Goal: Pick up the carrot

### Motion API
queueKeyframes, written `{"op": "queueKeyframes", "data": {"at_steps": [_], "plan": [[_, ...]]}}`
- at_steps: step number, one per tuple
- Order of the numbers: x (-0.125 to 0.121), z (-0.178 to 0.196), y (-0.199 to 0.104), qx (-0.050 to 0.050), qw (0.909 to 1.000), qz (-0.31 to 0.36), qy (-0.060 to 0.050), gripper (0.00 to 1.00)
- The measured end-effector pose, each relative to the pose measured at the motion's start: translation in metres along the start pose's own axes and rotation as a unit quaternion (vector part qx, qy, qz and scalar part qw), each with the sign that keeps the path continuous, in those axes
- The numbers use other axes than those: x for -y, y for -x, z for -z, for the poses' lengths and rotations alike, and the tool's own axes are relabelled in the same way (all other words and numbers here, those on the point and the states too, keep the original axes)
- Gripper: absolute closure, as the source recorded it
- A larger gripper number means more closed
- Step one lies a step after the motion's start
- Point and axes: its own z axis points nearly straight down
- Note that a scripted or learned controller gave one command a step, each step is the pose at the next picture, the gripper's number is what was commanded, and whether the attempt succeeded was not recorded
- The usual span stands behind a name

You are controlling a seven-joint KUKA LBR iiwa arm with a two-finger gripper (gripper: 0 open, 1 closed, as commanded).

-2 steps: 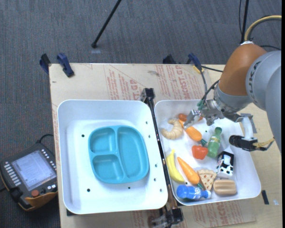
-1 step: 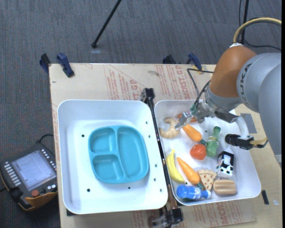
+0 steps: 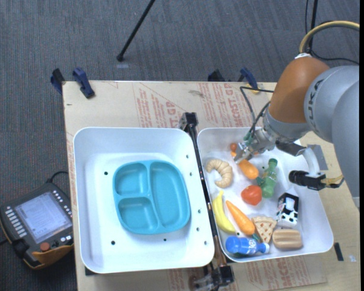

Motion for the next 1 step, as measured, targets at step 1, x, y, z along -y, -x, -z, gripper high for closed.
{"op": "queueKeyframes", "data": {"at_steps": [1], "plan": [[-0.0094,0.1585,-0.0390,-0.001,0.9963,-0.086,-0.003,1.00]]}}
